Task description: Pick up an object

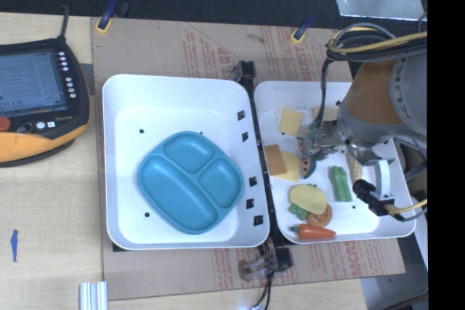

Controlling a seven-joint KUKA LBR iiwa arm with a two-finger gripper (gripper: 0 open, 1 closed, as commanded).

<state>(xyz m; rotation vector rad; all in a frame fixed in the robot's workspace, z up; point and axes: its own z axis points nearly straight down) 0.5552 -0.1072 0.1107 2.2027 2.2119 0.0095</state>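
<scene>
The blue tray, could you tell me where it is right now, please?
In the camera view, the blue tray lies in the left bin, across the divider from the toy food in the right bin.

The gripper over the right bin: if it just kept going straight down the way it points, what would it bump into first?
Probably the tan block or the small dark piece beside it, since the gripper hangs over that spot in the right bin. From this slanted view, depth is unclear, so it might instead land on bare bin floor.

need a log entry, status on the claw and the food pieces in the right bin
Claw low in right bin, grip state unclear. Nothing seen held. Green piece, yellow piece, red pepper loose nearby. Blue tray in left bin.
</scene>
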